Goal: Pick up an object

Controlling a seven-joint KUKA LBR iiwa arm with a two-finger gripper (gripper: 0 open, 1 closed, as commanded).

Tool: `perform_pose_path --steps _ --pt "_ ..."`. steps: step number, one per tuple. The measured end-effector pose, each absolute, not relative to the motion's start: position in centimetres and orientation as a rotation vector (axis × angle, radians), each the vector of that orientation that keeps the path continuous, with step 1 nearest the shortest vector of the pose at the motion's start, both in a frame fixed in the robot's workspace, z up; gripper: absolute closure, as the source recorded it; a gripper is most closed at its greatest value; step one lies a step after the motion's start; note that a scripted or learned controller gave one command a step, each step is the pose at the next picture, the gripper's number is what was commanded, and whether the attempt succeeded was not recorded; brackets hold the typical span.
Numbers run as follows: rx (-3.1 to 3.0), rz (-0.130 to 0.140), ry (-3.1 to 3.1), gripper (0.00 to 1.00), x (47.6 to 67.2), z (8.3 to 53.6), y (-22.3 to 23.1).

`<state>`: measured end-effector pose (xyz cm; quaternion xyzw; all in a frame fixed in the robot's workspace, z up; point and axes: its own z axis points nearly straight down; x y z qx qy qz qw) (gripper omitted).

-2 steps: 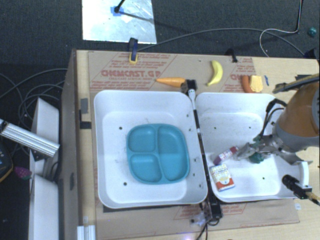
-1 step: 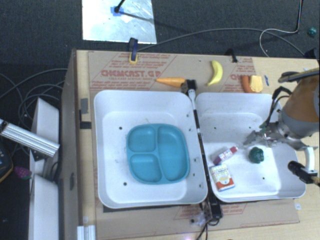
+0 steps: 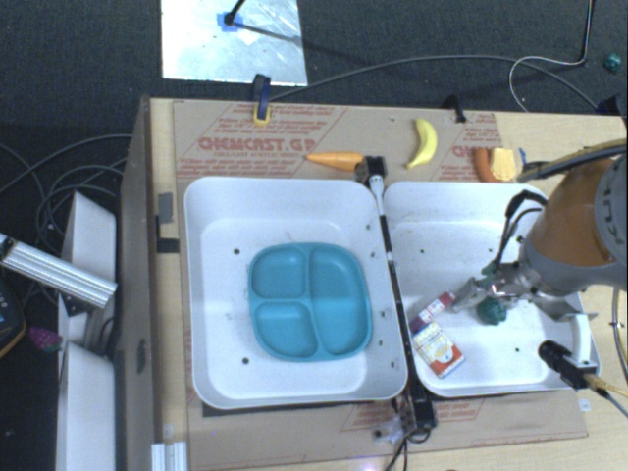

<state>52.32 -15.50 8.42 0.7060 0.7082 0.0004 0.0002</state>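
Currently, near to far, as I log it from my console:

Right bin (image 3: 461, 199), front: carton (image 3: 438, 348) lying flat, red and white, near the front wall, free of the arm.
Right bin, middle: small packet (image 3: 433, 311) with a red end, just beyond the carton, tilted toward the gripper.
Gripper (image 3: 494, 292): low over the right bin floor, beside a teal lump (image 3: 491, 311); whether it is spread or pressed together I cannot tell, nor whether it touches the lump.
Arm (image 3: 579, 229): grey and orange, reaching in from the right.
Left bin (image 3: 211, 214): blue tray (image 3: 310, 299), four compartments, well apart from the gripper.
Bench (image 3: 226, 130), far edge: carrot (image 3: 336, 161), banana (image 3: 424, 142), orange piece (image 3: 496, 163), all outside the bins.
Step in hand: I judge this the approach-and-grasp stage, target likely the teal lump or the packet.
Next move: I would want the tips straddling one item squarely, then a firm pinch before any lift; nothing looks raised yet.
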Motion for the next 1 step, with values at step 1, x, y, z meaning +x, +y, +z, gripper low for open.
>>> perform_pose_path --steps 1 --pt "2.219 0.0 2.22 0.0 53.37 8.47 -20.66"
